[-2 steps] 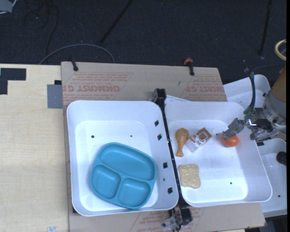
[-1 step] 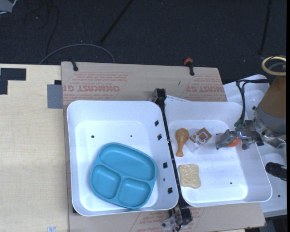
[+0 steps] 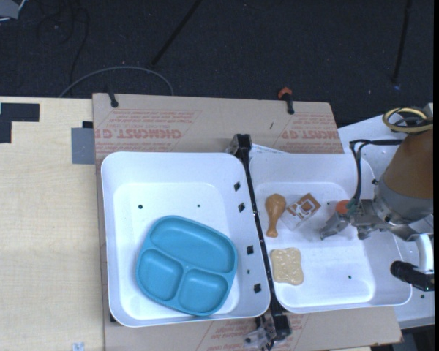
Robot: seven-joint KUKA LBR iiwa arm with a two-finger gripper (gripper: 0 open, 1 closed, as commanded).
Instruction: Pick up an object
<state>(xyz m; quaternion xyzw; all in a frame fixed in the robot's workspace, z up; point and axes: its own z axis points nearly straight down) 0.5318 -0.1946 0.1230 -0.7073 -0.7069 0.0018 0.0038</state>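
End effector (image 3: pixel 335 225) at right of frame, finger state unclear; small patterned block (image 3: pixel 304 208) just left, drumstick (image 3: pixel 275 213) beyond.

Pincer (image 3: pixel 331 229) low in right bin (image 3: pixel 329 287) beside small box (image 3: pixel 304 208).

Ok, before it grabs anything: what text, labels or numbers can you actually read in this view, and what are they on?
"CHEMCAST", or close to it: red print on the cardboard sheet under the bins, upside down from this camera, left of centre; letters are soft.
A second red print of the same kind right of centre on that cardboard: partly cut off, too blurred to read.
Small carton in the right bin: brownish marking, too small to read.
Nothing else legible.
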